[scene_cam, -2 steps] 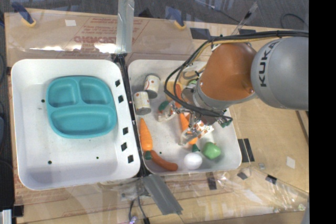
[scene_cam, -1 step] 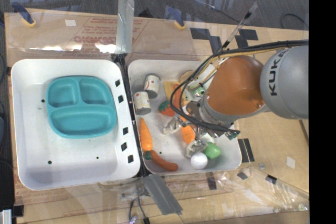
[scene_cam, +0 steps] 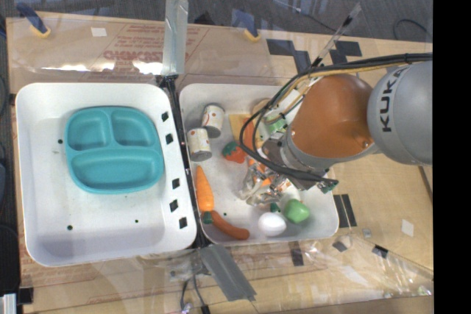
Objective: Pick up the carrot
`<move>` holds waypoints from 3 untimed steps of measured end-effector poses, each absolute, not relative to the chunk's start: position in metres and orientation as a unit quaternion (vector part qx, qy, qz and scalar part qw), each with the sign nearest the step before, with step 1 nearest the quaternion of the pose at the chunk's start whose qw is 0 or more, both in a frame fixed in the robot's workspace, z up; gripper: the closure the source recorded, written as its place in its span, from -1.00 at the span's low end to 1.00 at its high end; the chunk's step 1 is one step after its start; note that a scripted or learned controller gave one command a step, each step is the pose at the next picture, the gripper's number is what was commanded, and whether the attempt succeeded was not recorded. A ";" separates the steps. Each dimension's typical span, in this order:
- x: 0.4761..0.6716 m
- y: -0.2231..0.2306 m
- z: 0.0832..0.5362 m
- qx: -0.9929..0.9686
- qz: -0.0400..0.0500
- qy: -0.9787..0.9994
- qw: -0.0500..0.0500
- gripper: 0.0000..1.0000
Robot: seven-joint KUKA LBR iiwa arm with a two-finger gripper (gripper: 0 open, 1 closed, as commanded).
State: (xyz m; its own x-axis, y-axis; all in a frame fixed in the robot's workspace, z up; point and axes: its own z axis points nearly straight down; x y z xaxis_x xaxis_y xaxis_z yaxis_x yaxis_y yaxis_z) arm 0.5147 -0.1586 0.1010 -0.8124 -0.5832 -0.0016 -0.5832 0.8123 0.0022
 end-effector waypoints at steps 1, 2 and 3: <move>0.541 -0.118 0.091 -0.314 0.001 0.949 0.001 1.00; 0.619 -0.084 0.256 -0.314 -0.003 0.949 0.007 1.00; 0.572 -0.166 0.193 -0.334 0.000 0.943 -0.001 1.00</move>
